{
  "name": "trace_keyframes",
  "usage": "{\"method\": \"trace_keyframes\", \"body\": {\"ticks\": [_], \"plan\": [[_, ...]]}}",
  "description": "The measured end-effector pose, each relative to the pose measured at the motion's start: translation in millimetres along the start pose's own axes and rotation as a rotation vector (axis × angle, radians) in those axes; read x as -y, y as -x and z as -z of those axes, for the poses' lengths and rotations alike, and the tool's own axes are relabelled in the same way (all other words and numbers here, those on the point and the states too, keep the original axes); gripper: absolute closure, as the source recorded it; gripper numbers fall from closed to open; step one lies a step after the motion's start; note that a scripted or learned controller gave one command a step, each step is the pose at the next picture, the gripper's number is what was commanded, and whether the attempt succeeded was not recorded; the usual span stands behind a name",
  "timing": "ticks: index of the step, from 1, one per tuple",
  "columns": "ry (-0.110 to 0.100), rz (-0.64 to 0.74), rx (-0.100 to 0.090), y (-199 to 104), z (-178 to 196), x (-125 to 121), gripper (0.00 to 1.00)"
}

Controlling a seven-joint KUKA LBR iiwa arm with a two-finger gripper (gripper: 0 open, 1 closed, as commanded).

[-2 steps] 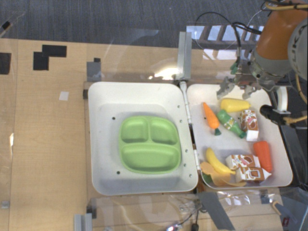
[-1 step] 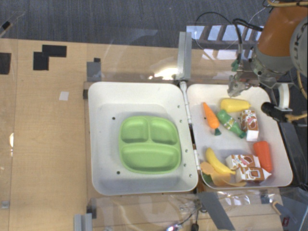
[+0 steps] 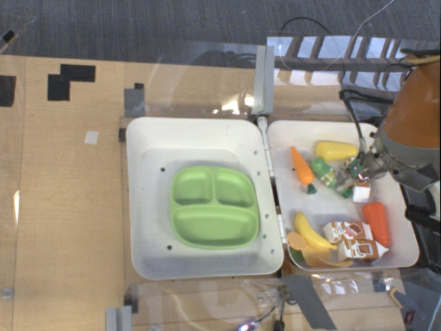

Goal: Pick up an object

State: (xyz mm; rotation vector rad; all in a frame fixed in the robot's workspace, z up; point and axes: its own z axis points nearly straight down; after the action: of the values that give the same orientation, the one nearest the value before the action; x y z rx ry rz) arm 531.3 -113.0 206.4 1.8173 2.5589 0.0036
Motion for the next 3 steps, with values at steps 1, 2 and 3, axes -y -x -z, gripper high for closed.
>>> {"method": "trace_keyframes", "body": {"ticks": [1, 2, 3], "plan": [[0.0, -0.156, 0.0, -17, 1, -53, 1.0], [0.0, -0.011, 0.0, -48, -22, -50, 1.0], [0.0, -0.18, 0.0, -28, -22, -61, 1.0]]}}
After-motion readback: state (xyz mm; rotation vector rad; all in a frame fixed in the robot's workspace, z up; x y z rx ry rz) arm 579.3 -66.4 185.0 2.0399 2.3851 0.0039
